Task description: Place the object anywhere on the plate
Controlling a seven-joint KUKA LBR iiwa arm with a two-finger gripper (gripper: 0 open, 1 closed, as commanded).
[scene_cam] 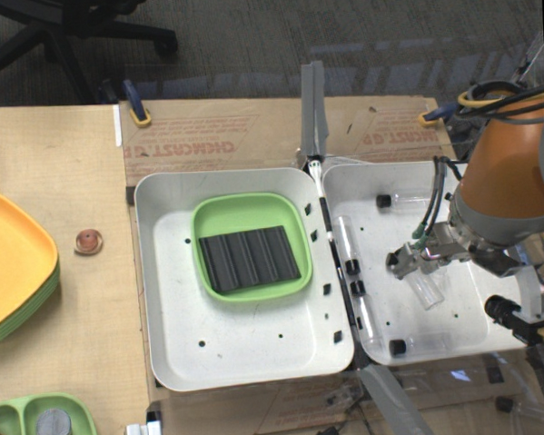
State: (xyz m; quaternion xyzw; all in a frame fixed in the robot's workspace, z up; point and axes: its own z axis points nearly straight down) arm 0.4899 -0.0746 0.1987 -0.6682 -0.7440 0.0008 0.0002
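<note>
green plate (250, 210) bearing a dark grey ribbed object (252, 259); white bins (169, 336); orange-banded grey arm (515, 167).

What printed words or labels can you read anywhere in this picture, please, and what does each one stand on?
"CHEMCAST", red print seen upside down, on the brown sheet behind the left bin.
A second red print on the brown sheet behind the right bin, upside down: it looks like "CHEMCAST" plus further letters, too faint to read for sure.
The green plate, the dark ribbed object and the gripper carry no readable text.
</note>
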